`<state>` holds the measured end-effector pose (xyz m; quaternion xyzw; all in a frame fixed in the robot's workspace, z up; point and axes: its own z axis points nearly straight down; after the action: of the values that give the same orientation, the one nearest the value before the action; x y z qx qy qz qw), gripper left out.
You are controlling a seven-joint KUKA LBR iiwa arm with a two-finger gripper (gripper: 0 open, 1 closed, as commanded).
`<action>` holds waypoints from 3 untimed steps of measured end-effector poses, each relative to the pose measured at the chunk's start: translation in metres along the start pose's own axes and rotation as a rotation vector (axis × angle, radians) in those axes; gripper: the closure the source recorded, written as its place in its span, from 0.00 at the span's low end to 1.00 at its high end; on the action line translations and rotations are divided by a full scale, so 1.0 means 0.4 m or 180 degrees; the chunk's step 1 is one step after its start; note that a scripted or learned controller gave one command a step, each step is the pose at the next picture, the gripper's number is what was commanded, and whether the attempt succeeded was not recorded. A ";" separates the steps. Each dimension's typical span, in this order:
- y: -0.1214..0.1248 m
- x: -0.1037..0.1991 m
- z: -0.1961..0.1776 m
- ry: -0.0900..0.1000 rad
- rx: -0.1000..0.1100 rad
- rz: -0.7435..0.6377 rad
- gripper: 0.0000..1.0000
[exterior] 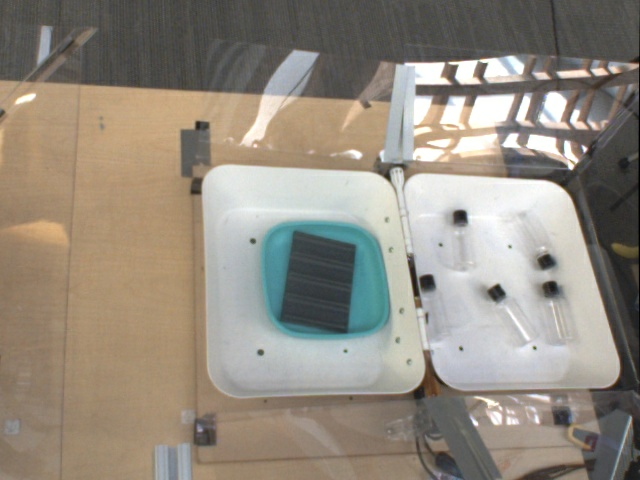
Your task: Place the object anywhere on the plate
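Grey bracket (455, 446) with some cabling sits at the near edge of the surface (100, 268), just below the seam between the two bins; a small dark clamp (204, 430) is at the near-left corner of the left bin (230, 353). The left bin holds a teal plate (374, 280), roughly centred, square-ish with rounded corners. The task's thing, a dark grey ribbed block (319, 282), lies flat on the plate, fully inside its rim, long axis running near-to-far and tilted slightly clockwise, with teal showing on all sides. The right bin (592, 360) touches the left bin along the middle seam. It holds several clear vials (462, 246) with black caps, scattered and lying apart from one another; one black cap (427, 282) is right up against the bin's left wall. I can't tell how many vial bodies there are, since the clear glass washes out on the white. A metal post (400, 118) stands at the far end of the seam, with strong window glare on the surface behind the right bin. Dark carpeted floor (250, 8) lies beyond the far edge. Tool state, and the block's position relative to the tool: can't tell from here.
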<state>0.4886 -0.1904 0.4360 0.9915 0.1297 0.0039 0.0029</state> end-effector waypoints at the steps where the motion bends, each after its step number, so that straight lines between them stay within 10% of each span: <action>1: 0.000 0.000 0.000 0.0000 0.0000 0.0000 0.00; 3: 0.000 0.000 0.000 0.0000 0.0000 0.0000 0.00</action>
<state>0.4886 -0.1904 0.4360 0.9915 0.1297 0.0039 0.0029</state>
